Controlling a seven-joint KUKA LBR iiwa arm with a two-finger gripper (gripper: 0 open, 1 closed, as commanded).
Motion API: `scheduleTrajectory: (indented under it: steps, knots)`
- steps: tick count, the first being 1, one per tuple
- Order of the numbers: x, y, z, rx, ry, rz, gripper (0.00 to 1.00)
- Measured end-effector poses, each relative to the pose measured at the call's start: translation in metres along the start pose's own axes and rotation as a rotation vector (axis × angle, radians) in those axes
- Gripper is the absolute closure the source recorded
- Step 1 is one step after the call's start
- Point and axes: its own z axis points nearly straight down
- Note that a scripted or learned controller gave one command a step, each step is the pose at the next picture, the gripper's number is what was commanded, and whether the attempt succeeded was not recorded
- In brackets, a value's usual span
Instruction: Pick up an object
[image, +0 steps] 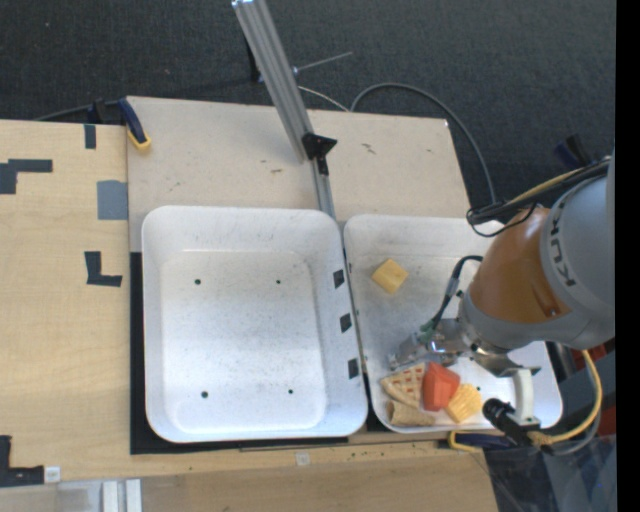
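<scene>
The arm hangs over the right bin, its fingers just above the red piece.

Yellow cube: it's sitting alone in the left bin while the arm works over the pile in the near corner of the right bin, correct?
Not quite. The yellow cube sits in the right bin, not the left one. The camera view shows it apart from the pile in that same bin's near corner, where the arm is working.

The grey arm with its orange band covers the right white bin's far side and runs off the right edge. Its hand is too blurred to read. The light wooden counter is cut off at the left edge.
</scene>
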Motion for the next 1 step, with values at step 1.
scheduleTrajectory:
  steps: [1]
  knots:
    - [0.0008, 0.001, -0.0127, -0.004, 0.0, -0.001, 1.0]
